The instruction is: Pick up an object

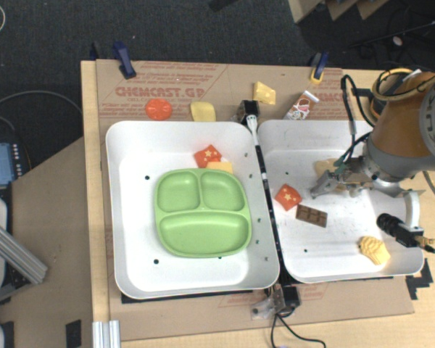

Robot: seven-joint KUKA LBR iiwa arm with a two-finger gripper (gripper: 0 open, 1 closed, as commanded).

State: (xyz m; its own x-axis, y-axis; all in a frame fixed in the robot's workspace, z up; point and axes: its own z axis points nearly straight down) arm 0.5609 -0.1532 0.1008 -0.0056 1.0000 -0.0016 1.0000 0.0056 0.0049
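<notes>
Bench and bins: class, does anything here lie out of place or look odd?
Yes. Four small items lie on the cardboard behind the bins rather than inside: an orange disc, two yellow pieces and a small carton, tipped over.

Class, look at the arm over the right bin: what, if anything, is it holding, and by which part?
It cannot be told: the gripper is low in the right bin, with nothing visibly held.

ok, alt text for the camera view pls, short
The arm's tool hangs low in the right bin, near a red block, a chocolate bar and a yellow piece. The left bin holds a green tray with a red block behind it. Small toys lie on the cardboard behind the bins.
</notes>
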